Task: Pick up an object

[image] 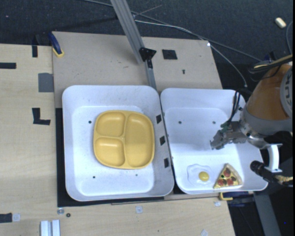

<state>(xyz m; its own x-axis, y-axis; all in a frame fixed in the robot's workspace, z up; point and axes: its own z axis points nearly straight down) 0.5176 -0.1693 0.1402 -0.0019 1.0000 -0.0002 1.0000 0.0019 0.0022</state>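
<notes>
We take the right bin (201,107) as our landmark, the white shallow tray that sits on the side where the arm (268,104) comes in. Over that bin's right half we see the gripper (220,140), dark and small, hanging from the grey wrist with its orange band just above it. It sits over bare white floor, roughly midway between the bin's back wall and its front wall. Whether the hand is released or clenched we cannot tell, since the view is too coarse there, and we see no object caught in it. At the bin's front edge lie two toy foods, both apart from the gripper and nearer the front wall than it is. The fried egg (199,174), white with a yellow yolk, lies toward the bin's front centre. The pizza slice (228,177), a wedge with red toppings and a tan crust, lies just beside the egg, toward the bin's front right corner. Neither of them touches the gripper. Touching the right bin's left wall we find the left bin (73,132), and in its middle rests a yellow divided plate (124,139) with three compartments, lying flat. Behind the seam where the two bins meet, a grey metal post (130,23) rises slantwise from the bench (88,58).
</notes>
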